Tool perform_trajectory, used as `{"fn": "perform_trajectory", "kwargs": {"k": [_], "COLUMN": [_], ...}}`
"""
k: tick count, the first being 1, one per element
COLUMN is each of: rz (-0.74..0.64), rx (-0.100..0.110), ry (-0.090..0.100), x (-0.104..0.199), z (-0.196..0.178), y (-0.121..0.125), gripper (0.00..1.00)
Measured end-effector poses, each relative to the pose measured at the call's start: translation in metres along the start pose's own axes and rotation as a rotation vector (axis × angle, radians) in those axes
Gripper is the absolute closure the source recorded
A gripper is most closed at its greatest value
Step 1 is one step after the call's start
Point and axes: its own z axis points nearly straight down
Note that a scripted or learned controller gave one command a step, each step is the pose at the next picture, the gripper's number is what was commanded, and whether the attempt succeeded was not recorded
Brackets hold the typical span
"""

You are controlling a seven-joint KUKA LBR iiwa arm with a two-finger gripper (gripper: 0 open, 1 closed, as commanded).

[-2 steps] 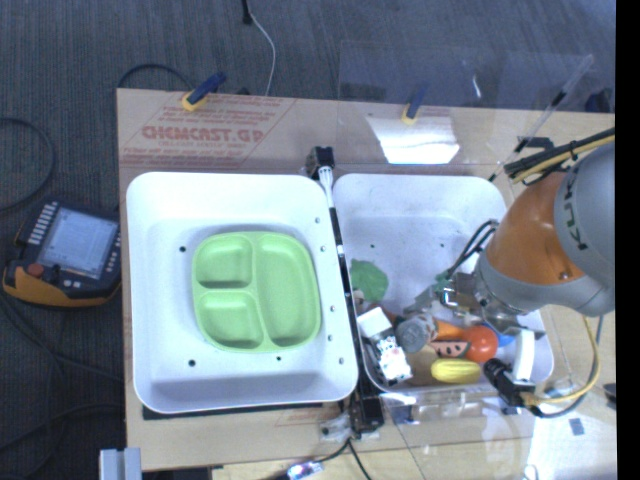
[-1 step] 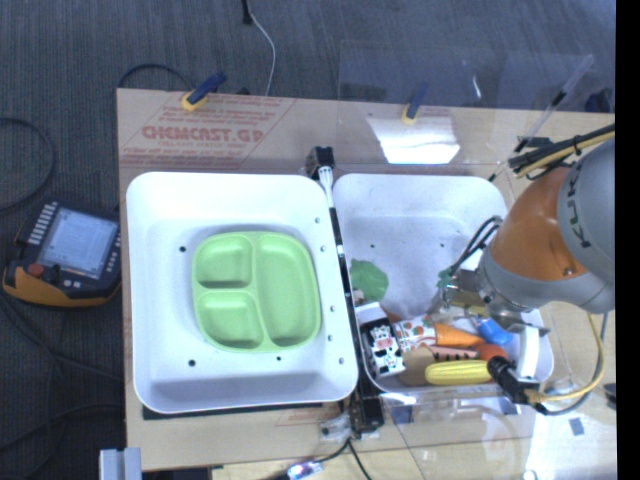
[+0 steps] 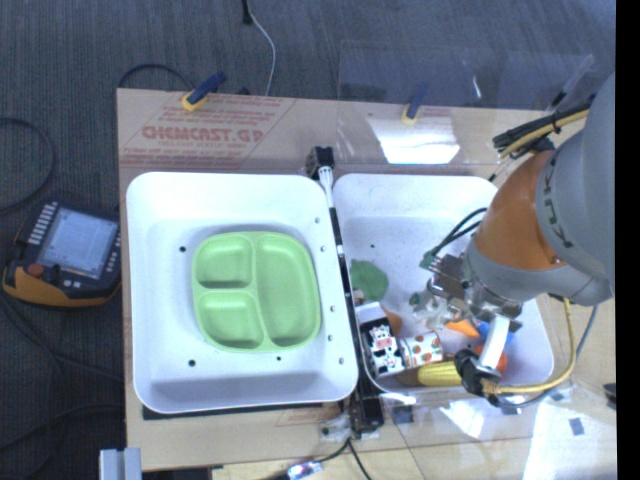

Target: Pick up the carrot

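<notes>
Grey robot arm's gripper (image 3: 447,303) — finger state impossible to tell — hovers just left of the small orange carrot (image 3: 462,326), lying roughly crosswise.

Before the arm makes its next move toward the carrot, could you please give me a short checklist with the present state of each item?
1. Small orange carrot in view in the right white bin: ok, partly covered by the arm.
2. Two-finger gripper positioned over the carrot: ok, it is right beside it.
3. Carrot seen between the fingers: cannot tell, the wrist hides them.
4. Room around the carrot: not ok, a yellow corn cob, a spotted white block and a blue and orange item crowd it.
5. Green divided plate in the left white bin out of the way: ok.
</notes>
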Motion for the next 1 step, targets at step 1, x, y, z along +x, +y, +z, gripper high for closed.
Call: {"fn": "perform_trajectory", "kwargs": {"k": [1], "rz": [-0.092], "rx": [-0.004], "ry": [-0.003], "x": [-0.0537], "z": [-0.0359], "y": [0.0254], "gripper": [1.00]}}
